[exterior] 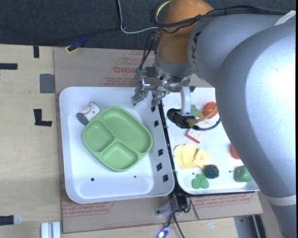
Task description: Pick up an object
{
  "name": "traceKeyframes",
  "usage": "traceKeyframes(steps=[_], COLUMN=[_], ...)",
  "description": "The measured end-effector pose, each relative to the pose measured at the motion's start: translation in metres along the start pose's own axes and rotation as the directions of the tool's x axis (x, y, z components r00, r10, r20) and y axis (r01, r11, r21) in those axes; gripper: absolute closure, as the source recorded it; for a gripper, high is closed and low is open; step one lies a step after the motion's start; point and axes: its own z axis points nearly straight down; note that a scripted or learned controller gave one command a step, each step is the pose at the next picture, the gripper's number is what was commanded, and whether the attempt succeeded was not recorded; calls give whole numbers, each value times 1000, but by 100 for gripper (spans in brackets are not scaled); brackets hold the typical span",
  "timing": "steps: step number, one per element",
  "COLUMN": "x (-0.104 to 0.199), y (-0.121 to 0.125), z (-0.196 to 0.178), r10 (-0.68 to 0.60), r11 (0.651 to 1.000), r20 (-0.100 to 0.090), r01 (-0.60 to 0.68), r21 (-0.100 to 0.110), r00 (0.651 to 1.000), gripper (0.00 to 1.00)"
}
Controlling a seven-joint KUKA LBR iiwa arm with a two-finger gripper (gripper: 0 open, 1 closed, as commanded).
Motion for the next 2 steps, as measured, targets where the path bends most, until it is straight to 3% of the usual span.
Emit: traceKeyframes(steps=[1, 2], x=[0, -8], y=[-1, -5], z=[-20, -8], r10=[4, 5], r11=[1000, 1000], r20=[0, 2], r01=[-4, -5], r21=[0, 1], r00=[1000, 1000], gripper=[100, 100])
